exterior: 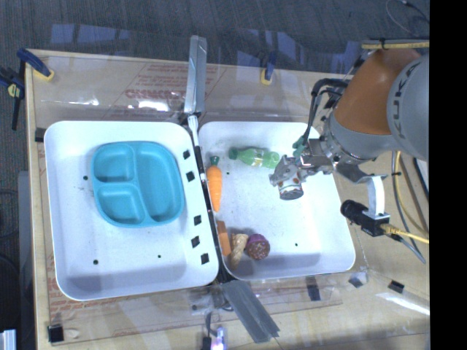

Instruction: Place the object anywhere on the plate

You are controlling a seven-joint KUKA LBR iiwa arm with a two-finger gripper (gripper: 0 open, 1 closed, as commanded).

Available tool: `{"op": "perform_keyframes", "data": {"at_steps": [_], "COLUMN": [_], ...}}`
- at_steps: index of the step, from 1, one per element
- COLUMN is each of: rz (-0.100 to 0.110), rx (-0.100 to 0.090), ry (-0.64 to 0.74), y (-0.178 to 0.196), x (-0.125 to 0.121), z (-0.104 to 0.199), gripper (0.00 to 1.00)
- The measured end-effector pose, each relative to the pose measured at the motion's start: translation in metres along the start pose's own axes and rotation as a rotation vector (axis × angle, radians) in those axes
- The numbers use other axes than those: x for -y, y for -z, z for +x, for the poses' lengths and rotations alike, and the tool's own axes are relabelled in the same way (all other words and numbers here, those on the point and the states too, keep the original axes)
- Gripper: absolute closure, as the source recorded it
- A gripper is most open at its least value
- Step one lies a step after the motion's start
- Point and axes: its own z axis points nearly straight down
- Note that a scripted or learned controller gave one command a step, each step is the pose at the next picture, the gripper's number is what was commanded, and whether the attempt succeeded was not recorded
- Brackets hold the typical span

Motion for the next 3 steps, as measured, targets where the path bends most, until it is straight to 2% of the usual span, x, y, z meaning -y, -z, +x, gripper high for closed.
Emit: {"op": "perform_keyframes", "data": {"at_steps": [1, 2, 3], "rz": [0.000, 0.003, 0.003], "rx": [0.000, 0.001, 0.001], "ry": [0.095, -0.028, -0.028], "y": [0.024, 0.002, 0.002], "x": [-0.005, -0.054, -0.054], "z": [0.101, 0.178, 0.178], "gripper": [1.00, 1.00, 0.00]}}
